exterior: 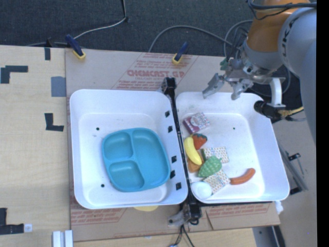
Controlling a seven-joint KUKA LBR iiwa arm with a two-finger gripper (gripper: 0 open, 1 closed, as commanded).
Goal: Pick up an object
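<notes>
Cardboard-topped bench [149,73], dark carpet [154,9]

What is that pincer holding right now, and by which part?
Nothing. The pincer hangs open above the right bin's far rim, with the toy food lying below it.

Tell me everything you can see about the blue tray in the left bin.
The blue tray is a light blue divided plate that looks like smooth plastic, with rounded corners and a raised rim. Ridges split it into three compartments: two smaller ones toward the far side and one wider one along the near side. It lies flat, turned slightly askew, on the floor of the left bin, near the middle and reaching toward that bin's near right part. Nothing sits in its compartments, and it touches only the bin floor.
</notes>
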